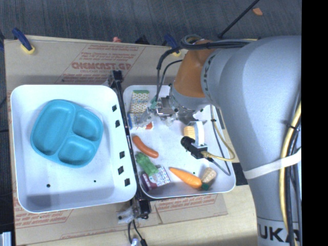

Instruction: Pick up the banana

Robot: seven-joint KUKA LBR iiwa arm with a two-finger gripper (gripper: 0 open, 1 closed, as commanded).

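The claw (158, 110) hangs low over the upper part of the right bin (227, 181); whether it is wide or closed cannot be told, as the wrist hides it. Just to its right lies a small yellow object (189, 131), partly covered, which may be the banana. A printed packet (139, 102) sits beside the claw, a sausage (145, 146) below it, and a carrot (185, 177) lies nearer the bin's lower edge. The left bin (20, 188) holds a blue divided plate (66, 132).
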